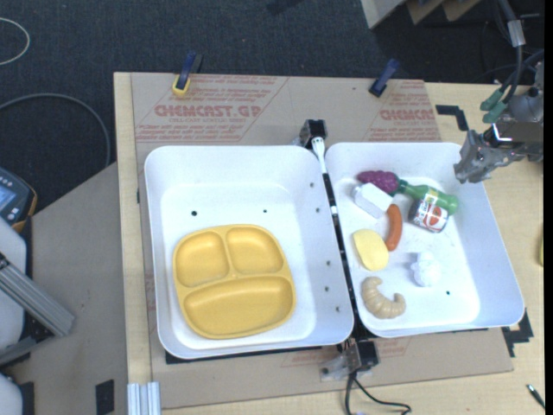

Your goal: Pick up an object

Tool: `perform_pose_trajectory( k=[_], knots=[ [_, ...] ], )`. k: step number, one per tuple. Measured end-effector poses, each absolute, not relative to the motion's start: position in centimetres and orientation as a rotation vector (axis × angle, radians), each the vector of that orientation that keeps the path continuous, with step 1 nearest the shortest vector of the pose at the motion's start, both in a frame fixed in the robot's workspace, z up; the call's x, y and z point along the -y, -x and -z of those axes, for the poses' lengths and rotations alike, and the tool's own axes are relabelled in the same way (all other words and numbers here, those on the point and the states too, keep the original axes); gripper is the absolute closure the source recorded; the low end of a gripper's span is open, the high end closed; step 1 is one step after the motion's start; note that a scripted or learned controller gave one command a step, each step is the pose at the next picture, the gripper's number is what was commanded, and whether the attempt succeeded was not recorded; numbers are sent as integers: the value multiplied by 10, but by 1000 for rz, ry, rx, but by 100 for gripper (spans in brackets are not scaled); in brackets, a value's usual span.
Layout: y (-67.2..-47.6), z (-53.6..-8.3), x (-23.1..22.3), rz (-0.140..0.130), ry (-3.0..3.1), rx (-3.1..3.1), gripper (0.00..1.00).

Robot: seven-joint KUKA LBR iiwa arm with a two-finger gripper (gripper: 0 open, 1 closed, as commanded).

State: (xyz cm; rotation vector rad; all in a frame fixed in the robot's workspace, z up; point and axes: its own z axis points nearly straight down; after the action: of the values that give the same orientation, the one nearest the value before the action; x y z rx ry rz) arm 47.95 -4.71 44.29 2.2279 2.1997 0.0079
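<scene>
The two-finger gripper (471, 173) is seen at the right white bin's (492, 258) far right rim, w/ grip state not discernible, & the small green-capped red-label bottle (429, 207) lying near it is judged light, stiff, slippery, best taken across its body.

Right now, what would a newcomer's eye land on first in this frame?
First the yellow tray, with three compartments, lying in the left bin. Then the cluster of small toy foods in the right bin: purple grapes, a sausage, a croissant. The pincer hangs at that bin's far right corner.
</scene>
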Motion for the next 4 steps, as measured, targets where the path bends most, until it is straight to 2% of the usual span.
perform_pose_trajectory(
  k=[1, 2, 3, 4],
  knots=[
    [-477, -176, -16, 15, -2229, -2231, 100],
    [-479, -225, -92, -9, -2211, -2232, 100],
    [-480, -421, -167, -31, -2205, -2228, 100],
    [-480, -422, -163, -2, -2217, -2224, 100]
  ],
)
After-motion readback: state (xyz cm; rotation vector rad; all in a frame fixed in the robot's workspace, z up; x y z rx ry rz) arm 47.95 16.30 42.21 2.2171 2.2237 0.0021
